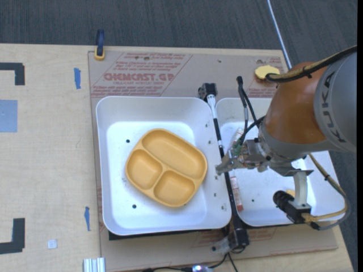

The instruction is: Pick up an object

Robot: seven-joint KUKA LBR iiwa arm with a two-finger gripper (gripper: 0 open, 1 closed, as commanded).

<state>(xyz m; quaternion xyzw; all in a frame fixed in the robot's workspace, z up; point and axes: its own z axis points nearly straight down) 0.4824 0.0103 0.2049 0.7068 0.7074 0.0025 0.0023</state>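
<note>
A yellow plate with three compartments [165, 168] lies flat in the middle of the left white bin [113, 118]. My gripper [228, 163] hangs below the orange-banded wrist [295, 112], at the left edge of the right bin [255, 205], close to the wall between the two bins. It is to the right of the plate and apart from it. Wires and metal parts crowd the gripper, and the arm hides much of the right bin. A small yellowish bit [291, 194] peeks out beside a black fitting [286, 204] on the arm.
A thin red-and-white strip [234, 196] lies along the right bin's left wall. A yellow disc [265, 72] rests on the board behind the right bin. A black cable [215, 120] runs along the divider. A blue-and-yellow clamp [100, 44] grips the board's far edge.
</note>
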